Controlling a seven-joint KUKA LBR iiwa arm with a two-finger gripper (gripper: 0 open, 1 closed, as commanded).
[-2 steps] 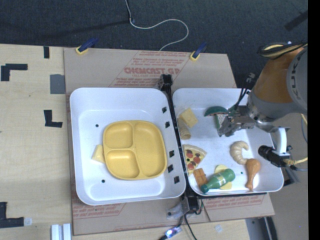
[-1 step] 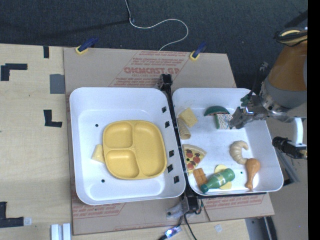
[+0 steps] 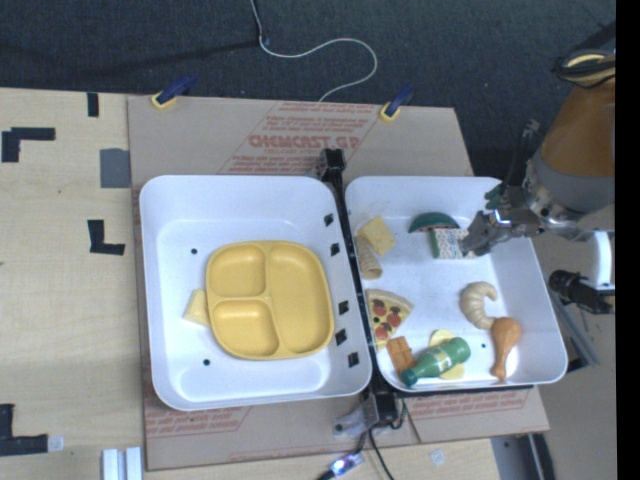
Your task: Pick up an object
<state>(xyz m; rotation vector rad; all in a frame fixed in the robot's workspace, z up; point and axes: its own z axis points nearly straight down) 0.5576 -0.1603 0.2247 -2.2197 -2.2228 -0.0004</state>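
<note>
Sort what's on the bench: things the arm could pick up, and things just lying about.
For the job:
gripper
watermelon slice
croissant
chicken drumstick
green bottle
pizza slice
cheese wedge

Lying about:
yellow divided tray
white cable
two clamps

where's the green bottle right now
The green bottle lies on its side near the front edge of the right bin, between the pizza slice and the drumstick.
</note>
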